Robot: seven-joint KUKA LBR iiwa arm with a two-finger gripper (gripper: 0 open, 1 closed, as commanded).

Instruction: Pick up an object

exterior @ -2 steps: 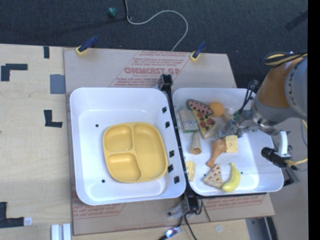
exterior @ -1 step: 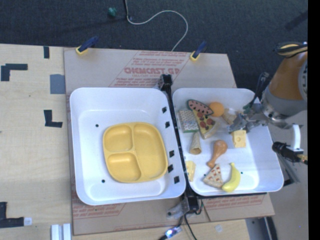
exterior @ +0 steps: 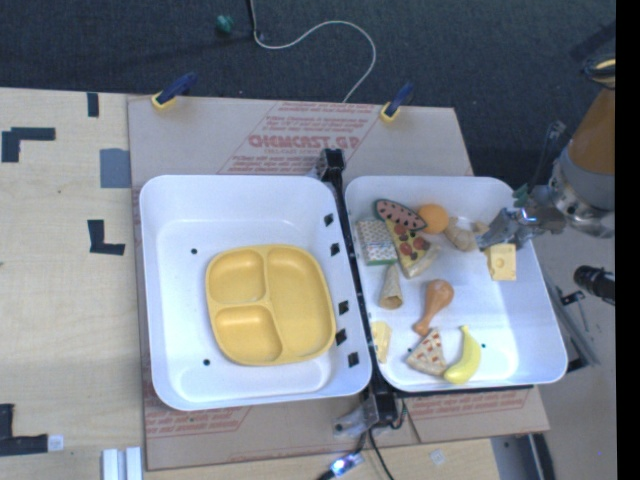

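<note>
The right bin (exterior: 530, 363) holds toy food: a pizza slice (exterior: 402, 226), an orange ball (exterior: 433, 217), a waffle square (exterior: 375, 240), a cone (exterior: 390, 288), a drumstick (exterior: 433, 303), a banana (exterior: 463, 356), a small pizza wedge (exterior: 428, 353) and a pale lump (exterior: 460, 236). My gripper (exterior: 508, 226) reaches in over the bin's upper right part. A yellow cheese block (exterior: 502, 262) sits just below it. Whether the cheese touches the gripper or lies on the bin floor is unclear.
The left bin (exterior: 170, 218) carries a yellow divided plate (exterior: 268, 303). A black divider (exterior: 345, 268) runs between the bins. Another small yellow piece (exterior: 380, 338) lies by the right bin's left wall. Blue-yellow clamps (exterior: 173, 89) hold the cardboard base.
</note>
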